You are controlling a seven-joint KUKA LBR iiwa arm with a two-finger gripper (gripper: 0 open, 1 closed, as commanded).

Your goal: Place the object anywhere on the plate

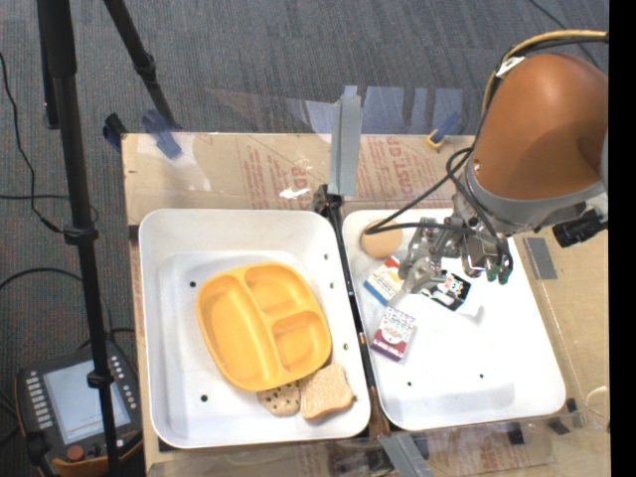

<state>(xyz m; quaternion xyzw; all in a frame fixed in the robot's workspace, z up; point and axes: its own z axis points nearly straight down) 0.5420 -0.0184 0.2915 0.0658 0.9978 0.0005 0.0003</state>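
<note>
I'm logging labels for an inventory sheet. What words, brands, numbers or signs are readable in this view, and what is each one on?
Nothing reads with certainty.
Cardboard sheet behind the bins: red printed lettering, seen reversed and too faint to quote.
Blue-and-white packet in the right bin: print too small.
Pink-and-white packet: print too small.
Black-and-white packet near the gripper: graphics blurred.
Control pendant at lower left: screen and buttons unreadable.
</note>
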